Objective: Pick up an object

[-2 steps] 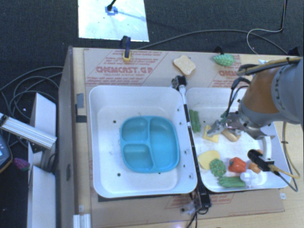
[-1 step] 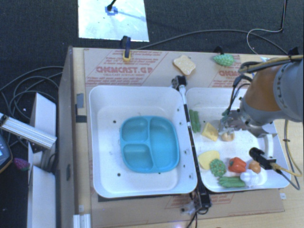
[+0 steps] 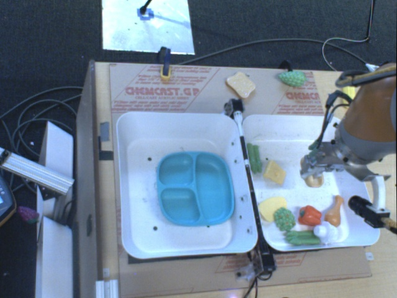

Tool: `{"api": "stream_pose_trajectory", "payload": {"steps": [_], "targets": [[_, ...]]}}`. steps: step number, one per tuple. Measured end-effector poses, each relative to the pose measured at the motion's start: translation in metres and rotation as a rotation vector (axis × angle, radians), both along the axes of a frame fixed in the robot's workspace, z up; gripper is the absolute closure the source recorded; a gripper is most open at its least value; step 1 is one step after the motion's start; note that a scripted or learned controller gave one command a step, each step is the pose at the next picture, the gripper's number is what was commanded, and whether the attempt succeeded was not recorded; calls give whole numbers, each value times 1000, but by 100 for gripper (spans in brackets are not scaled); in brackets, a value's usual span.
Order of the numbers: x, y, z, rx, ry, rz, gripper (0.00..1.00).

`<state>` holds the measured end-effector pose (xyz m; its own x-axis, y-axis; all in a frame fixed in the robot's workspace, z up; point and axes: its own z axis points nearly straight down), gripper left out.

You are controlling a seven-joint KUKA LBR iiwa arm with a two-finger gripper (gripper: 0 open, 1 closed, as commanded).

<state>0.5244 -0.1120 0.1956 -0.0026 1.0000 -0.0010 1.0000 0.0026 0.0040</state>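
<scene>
My gripper (image 3: pixel 313 168) hangs low over the middle of the right bin (image 3: pixel 291 126). A small tan piece (image 3: pixel 314 180) shows right beneath it; whether it is gripped I cannot tell. To its left lie a yellow cheese wedge (image 3: pixel 275 172) and a long green vegetable (image 3: pixel 254 158). Along the bin's front are a yellow piece (image 3: pixel 271 207), a green broccoli (image 3: pixel 284 218), a red pepper (image 3: pixel 310 215), a green pod (image 3: pixel 302 237), a white piece (image 3: pixel 323 231) and an orange drumstick (image 3: pixel 335 210).
The left bin (image 3: pixel 139 166) holds a blue divided plate (image 3: pixel 195 187). On the cardboard behind the bins lie a slice of bread (image 3: pixel 240 84) and a green bunch (image 3: pixel 292 77). A rail (image 3: pixel 245 166) divides the two bins.
</scene>
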Motion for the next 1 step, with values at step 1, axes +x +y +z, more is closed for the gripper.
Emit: {"api": "stream_pose_trajectory", "payload": {"steps": [1], "targets": [[32,88,43,2,1,2,100]]}}
